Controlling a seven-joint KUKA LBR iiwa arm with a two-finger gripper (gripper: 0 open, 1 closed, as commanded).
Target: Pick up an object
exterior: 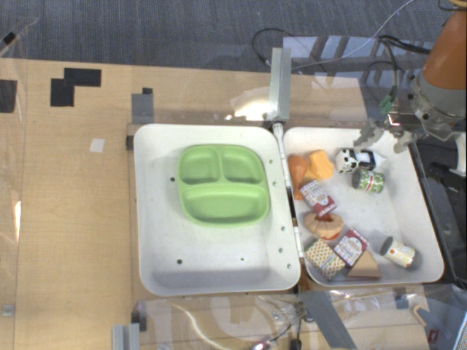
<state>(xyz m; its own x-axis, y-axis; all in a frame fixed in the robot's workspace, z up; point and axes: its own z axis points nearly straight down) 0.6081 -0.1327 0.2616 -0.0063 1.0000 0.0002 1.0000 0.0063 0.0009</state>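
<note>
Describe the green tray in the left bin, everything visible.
The green tray is light green, matte, plastic-looking, with rounded corners and three compartments: two small ones at the far side, one long one at the near side. It lies flat and upright near the middle of the left bin, touching only the bin floor. Its compartments hold nothing.

Two white bins [146, 268], one green tray [222, 184] (three compartments), roughly ten small items crowded together.

Legible text: none.
Print on the small packets [349, 248] and green can [370, 181] is too blurred to read.
</note>
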